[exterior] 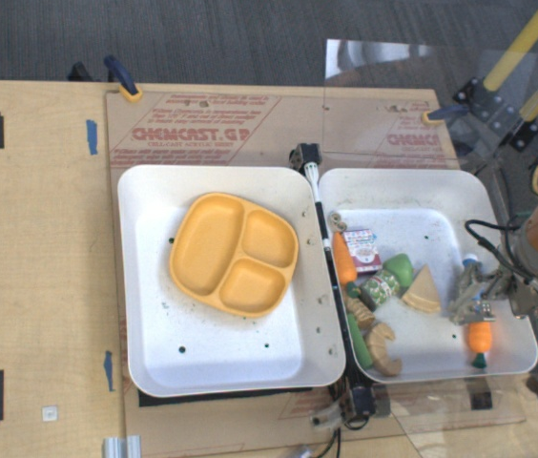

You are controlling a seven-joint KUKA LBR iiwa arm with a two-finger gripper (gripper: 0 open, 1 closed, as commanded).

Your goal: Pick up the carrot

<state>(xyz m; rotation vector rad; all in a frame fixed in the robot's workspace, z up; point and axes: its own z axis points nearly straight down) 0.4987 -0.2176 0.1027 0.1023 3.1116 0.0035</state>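
Orange carrot (480,338) with green top sits at lower right of right bin (412,187), just below gripper (474,299). Cannot tell how gripper stands; nothing seen held. Second orange piece (344,259) lies along bin's left wall beside small carton (362,248). Yellow 3-section plate (234,253) in left bin (155,284).

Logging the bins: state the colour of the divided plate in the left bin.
The divided plate is yellow-orange, seen in the camera view.

The brown sheet (202,127) under the bins reads, apparently, "CHEMCAST GP".
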